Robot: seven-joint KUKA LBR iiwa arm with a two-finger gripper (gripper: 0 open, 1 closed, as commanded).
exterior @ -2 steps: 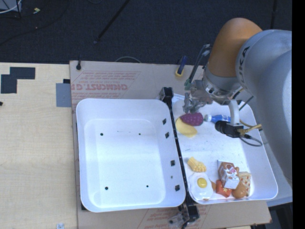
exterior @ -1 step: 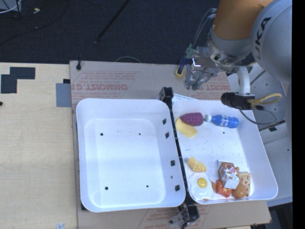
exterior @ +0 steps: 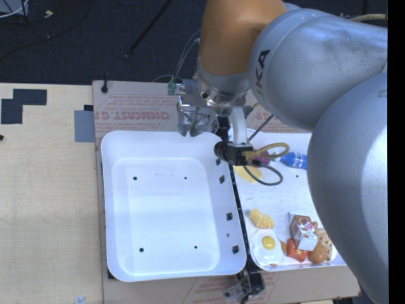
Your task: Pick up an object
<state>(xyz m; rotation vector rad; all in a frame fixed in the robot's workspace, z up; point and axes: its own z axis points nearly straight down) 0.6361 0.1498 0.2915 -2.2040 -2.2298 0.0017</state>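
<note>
Where 2 white bins (exterior: 114,170) sit on cardboard (exterior: 133,109), fingers (exterior: 197,126) hang, spread unclear.

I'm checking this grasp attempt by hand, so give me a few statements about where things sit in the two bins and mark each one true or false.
1. The fried egg lies in the right bin. True.
2. The corn piece lies in the left bin. False: it lies in the right bin, just above the egg.
3. The gripper is at the far edge of the bins, near the divider. True.
4. The blue object sits at the near edge beside the egg. False: it lies farther back, next to the arm.
5. The arm carries an orange band. True.
</note>
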